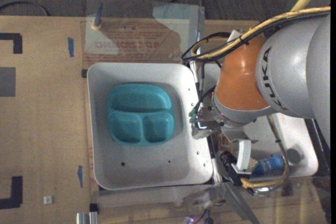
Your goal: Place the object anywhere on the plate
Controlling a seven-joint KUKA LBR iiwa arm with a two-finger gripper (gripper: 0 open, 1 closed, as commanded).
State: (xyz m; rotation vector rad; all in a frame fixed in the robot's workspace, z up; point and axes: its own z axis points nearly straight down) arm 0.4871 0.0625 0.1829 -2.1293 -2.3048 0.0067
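- The blue object (pixel 269 165), seemingly the task's thing, lies in the right bin (pixel 304 157), below and right of the claw (pixel 203 122) and well apart from it.
- It looks small, stiff and light, likely smooth plastic; gripping across its narrow middle seems safest.
- The arm hides whether the claw is apart or together; I cannot tell.
- Left of the claw, the left bin (pixel 152 170) holds a teal divided plate (pixel 140 113), with nothing in its three compartments.

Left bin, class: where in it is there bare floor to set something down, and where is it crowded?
In the left bin, bare white floor runs below the teal plate, toward the near rim, and in a narrow strip along the plate's left. The plate's three compartments are bare too. It is crowded at the right rim, where the arm hangs over the divide.
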